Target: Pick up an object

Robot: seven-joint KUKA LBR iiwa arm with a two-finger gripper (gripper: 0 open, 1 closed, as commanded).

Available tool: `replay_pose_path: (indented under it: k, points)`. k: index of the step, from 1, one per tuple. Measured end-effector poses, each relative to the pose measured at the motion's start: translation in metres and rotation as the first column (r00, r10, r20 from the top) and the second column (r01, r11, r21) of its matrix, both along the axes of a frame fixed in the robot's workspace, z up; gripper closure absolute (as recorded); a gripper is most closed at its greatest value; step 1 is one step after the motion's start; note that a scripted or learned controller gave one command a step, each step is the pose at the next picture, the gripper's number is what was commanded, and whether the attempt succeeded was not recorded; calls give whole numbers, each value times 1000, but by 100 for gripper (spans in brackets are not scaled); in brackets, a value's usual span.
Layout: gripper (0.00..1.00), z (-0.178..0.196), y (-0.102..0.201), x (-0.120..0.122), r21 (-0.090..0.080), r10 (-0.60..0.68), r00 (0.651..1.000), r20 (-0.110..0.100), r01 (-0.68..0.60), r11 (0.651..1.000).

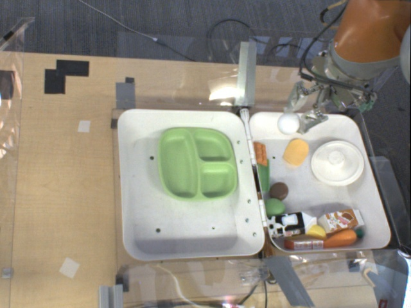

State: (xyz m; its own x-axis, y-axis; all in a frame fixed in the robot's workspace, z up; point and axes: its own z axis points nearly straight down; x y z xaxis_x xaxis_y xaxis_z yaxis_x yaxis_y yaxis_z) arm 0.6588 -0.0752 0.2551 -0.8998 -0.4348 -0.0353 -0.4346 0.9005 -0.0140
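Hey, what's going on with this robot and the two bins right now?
The arm's gripper hovers at the far edge of the right bin, next to a small white ball. Nothing shows between its fingers. That bin also holds a white lid-like dish, an orange piece and toy foods along the near edge. The left bin holds a green divided plate.

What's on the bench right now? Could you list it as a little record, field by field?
left bin: holds a green divided tray
right bin: white ball, yellow piece, white round lid, brown ball, green ball, carrot, small carton
gripper: over the right bin's far edge, beside the white ball
held object: none seen between the fingers
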Motion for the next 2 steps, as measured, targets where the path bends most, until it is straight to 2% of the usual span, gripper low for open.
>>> replay_pose_path:
  k: [1, 2]
  points:
    - [100, -46, -87, -17, -5, 280, 960, -32, -280, 960]
    - [100, -156, -58, -38, -8, 385, 923, -25, -385, 923]
